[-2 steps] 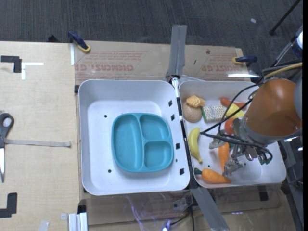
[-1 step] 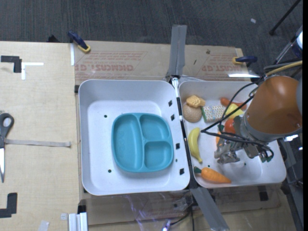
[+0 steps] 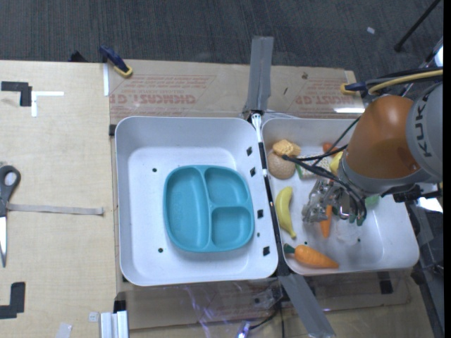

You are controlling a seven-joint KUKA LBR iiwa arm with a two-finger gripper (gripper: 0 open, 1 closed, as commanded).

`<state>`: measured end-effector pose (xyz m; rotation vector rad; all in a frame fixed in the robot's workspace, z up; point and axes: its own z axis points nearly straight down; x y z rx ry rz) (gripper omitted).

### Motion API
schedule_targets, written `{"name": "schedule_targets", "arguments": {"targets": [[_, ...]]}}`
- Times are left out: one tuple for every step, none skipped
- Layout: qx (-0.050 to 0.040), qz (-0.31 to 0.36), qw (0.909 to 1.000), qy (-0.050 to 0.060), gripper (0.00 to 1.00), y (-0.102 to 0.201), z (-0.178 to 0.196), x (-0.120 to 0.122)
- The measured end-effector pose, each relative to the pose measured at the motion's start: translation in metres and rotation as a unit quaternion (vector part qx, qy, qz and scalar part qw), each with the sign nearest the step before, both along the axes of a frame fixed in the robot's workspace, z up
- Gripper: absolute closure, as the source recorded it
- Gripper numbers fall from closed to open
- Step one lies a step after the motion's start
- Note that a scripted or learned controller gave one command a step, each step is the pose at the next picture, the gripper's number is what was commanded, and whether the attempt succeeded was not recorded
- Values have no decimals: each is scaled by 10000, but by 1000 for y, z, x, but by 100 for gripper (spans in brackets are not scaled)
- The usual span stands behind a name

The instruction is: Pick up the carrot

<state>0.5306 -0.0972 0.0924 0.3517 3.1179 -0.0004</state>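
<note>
Near the right bin's (image 3: 394, 259) front wall, carrot (image 3: 315, 257) untouched; gripper (image 3: 325, 210) just above, jaws' state unclear.

A dark grey carpeted floor (image 3: 211, 13) ran behind the bench, well beyond the gripper (image 3: 328, 210). The bench top (image 3: 56, 160) was pale wood, stretching far to the gripper's left in the view. A sheet of brown cardboard (image 3: 183, 90) with red printing lay under the bins, and a strip of grey tape (image 3: 261, 69) ran across it above the gripper. Scissors (image 3: 7, 203) rested at the bench's far left edge. Lighting was even and soft.
</note>
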Motion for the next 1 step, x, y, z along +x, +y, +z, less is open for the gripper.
{"name": "schedule_targets", "arguments": {"targets": [[5, -2871, 9579, -1, 100, 41, 100, -20]]}}
